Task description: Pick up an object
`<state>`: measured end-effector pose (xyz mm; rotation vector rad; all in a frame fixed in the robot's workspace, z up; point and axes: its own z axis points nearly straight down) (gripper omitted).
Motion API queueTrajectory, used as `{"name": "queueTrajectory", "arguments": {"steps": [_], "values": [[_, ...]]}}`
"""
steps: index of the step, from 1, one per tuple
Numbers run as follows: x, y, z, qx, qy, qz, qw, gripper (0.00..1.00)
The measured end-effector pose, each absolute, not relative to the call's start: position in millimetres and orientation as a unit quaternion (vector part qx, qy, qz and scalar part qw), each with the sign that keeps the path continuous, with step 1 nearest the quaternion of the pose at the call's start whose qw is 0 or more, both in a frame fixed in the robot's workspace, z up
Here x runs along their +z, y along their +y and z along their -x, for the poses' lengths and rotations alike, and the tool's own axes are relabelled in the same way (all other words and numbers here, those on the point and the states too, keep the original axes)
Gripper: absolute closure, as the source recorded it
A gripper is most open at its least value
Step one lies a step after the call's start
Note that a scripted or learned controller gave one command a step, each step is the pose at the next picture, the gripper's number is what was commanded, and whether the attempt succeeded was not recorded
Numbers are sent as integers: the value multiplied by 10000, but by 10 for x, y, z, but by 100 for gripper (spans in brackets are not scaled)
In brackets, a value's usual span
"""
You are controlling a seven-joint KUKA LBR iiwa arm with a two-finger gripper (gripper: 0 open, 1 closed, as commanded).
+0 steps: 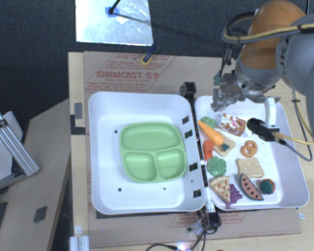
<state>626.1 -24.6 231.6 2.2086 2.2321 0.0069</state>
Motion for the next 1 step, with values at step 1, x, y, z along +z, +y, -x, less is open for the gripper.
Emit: {"name": "queueTrajectory", "arguments": {"steps": [1], "values": [[2156, 293, -6270, 7, 7103, -7039, -4, 100]]}}
